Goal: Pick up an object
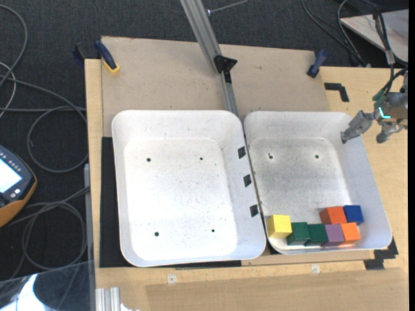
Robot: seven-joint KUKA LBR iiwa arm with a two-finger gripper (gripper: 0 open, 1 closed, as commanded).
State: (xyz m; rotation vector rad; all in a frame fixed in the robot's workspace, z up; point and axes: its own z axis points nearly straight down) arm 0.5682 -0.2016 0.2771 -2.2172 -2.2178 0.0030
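Several small blocks lie clustered in the near right corner of the right bin [295, 167]: a yellow block [280, 224], two green blocks [307, 232], a purple block [334, 234], an orange block [351, 232], a red block [334, 215] and a blue block [353, 213]. My gripper [369, 129] hangs over the bin's far right rim, well behind the blocks. It is open, its two grey fingers [354, 127] spread apart with nothing between them.
The left bin [175, 186] lies beside the right one. A slanted metal pole [206, 34] rises from the seam between the bins at the back. Blue clamps [107, 56] grip the board's far corners. Cables and a handheld device [11, 183] lie on the floor at left.
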